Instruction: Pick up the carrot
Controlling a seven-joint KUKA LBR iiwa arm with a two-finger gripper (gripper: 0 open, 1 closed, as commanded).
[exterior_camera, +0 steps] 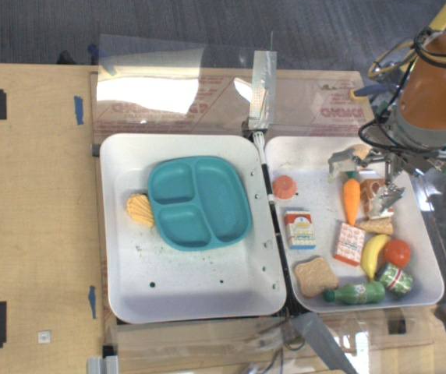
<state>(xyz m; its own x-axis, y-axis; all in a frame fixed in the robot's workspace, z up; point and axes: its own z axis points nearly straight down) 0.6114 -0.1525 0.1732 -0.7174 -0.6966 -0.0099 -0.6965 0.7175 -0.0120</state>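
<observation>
The carrot (351,199) is orange, lies lengthwise with a small green top, and sits in the upper middle of the right bin (316,156). My gripper (379,179) hangs just to the carrot's right and slightly above its top end, over a red and white item (372,192). Grey metal parts of the gripper reach down beside the carrot's top. The carrot rests on the bin floor and looks untouched. The arm's orange band (440,76) is at the upper right.
Around the carrot in the right bin lie a red ball (284,186), a small carton (299,229), a pink box (350,242), a banana (373,254), a tomato (398,252), a bread slice (315,275) and a green bottle (355,293). The left bin holds a teal divided plate (199,202) and a yellow shell (139,209).
</observation>
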